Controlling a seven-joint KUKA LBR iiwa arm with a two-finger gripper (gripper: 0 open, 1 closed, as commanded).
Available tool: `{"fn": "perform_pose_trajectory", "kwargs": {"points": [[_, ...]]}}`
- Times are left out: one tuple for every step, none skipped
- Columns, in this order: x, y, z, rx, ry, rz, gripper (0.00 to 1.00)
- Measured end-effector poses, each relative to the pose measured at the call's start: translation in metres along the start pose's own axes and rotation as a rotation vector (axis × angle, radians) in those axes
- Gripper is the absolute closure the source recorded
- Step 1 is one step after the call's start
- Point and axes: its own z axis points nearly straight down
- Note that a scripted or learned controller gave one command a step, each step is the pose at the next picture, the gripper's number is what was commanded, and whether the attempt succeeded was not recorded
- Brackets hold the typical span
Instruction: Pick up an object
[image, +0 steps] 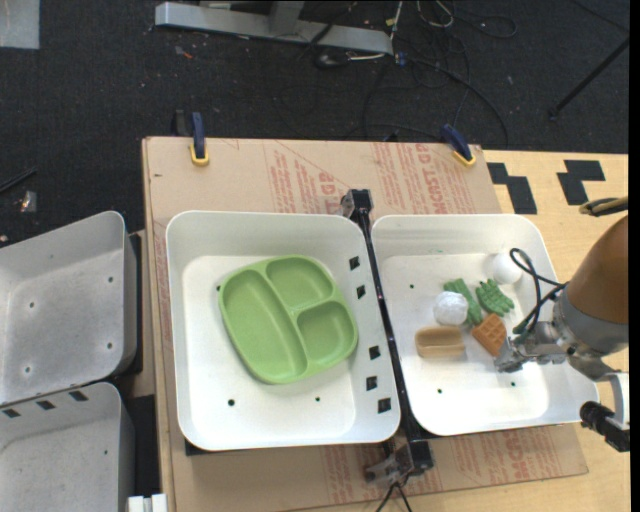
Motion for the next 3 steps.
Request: {"fn": "perform_pose_trajectory", "kwargs": {"points": [[-0.009,0.006,-0.056,-0.005,-0.003,-0.004,1.00],[-0.014,-0.002,-0.105,-0.002,-0.002,-0.004,1.00],[-0.012,0.000,-0.168,-0.006,-0.004,-0.006,1.00]]}}
